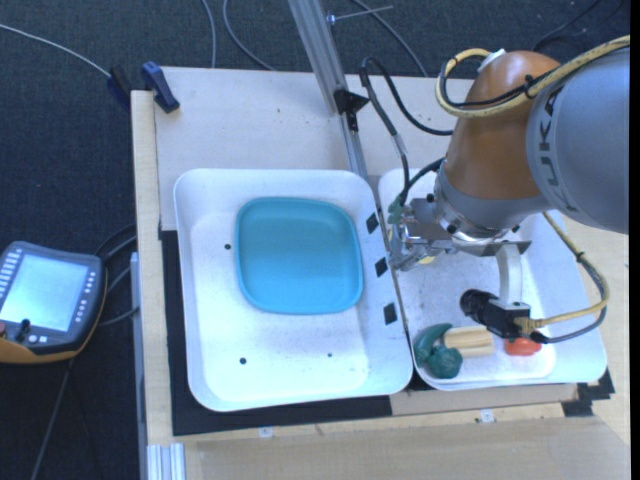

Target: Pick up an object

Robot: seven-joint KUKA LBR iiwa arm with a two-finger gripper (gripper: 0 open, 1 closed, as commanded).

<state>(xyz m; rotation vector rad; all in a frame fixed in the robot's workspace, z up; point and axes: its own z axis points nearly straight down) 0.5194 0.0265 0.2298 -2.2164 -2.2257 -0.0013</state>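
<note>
My gripper [405, 240] hangs low over the left edge of the right bin [575, 288], close to the wall shared with the left bin. The arm's big orange and grey wrist covers the back half of that bin. At the bin's front lie a dark green lumpy object [437, 350], a tan wooden block [470, 341] touching it, and a small red-orange piece [520, 346]. All three sit well in front of the gripper, apart from it. A square blue plate [298, 255] rests in the left bin [200, 268].
A black connector [490, 311] on a yellow cable hangs just behind the wooden block. A slanted metal pole [330, 63] crosses the bench at the back. A blue clamp [160, 86] sits on the bench's back left corner, and a teach pendant [45, 298] lies left of the bench.
</note>
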